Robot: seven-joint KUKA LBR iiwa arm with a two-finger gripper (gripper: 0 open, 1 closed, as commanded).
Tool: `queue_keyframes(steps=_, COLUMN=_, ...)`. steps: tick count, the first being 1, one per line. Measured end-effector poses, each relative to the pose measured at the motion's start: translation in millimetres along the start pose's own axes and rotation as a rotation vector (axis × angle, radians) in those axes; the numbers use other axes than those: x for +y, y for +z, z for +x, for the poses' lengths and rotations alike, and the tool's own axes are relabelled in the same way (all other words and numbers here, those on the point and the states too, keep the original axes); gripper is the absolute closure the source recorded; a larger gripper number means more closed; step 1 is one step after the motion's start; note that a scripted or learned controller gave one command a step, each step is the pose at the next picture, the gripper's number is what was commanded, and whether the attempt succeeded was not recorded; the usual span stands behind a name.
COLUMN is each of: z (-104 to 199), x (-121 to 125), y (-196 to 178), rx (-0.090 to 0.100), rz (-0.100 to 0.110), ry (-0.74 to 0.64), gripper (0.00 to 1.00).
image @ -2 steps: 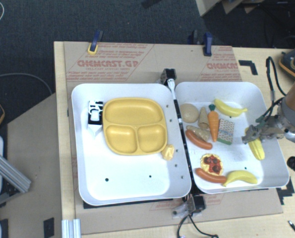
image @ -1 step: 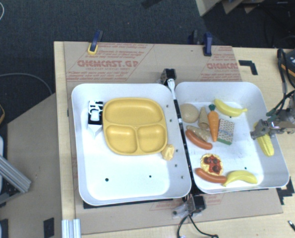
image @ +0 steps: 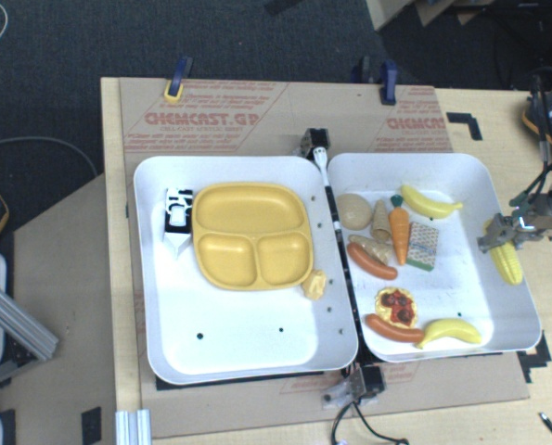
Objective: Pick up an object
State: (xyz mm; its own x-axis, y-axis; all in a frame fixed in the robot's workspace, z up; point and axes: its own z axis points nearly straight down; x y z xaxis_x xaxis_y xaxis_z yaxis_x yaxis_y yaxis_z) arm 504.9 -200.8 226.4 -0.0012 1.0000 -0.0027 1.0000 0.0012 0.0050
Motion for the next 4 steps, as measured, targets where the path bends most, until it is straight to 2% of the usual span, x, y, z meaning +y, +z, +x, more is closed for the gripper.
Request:
queue_keyframes(steps=1, z=58, x=21, y=7, rx=0.004, rz=0.004, ry=-0.006, gripper=1.00)
queue_keyframes(steps=3, z=156, x=60, y=-9, rx=0.003, rz=0.001, ry=-0.004, gripper=1.00)
queue_keyframes(steps=4, z=207, x=78, y=2, rx=0.003, rz=0.002, ry=-0.005, gripper=1.00)
